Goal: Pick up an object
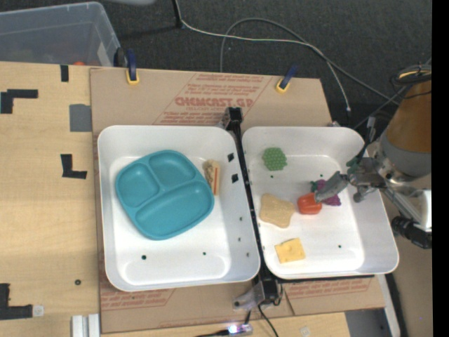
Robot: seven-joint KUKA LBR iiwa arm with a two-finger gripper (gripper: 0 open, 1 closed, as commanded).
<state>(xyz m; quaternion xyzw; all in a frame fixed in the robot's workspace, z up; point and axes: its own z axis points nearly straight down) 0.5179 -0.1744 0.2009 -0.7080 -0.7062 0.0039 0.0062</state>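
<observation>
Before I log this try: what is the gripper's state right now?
Gripper: low in the right bin, at the red toy and purple toy; its state cannot be told.

Bright even light, soft shadows, slight blur

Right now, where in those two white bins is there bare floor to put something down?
Left bin: a bare strip along the near edge, below the blue plate. Right bin: bare floor right of the cheese, and between the green ball and the far right corner. Crowded mid-bin, where bread, tomato and gripper cluster.
</observation>
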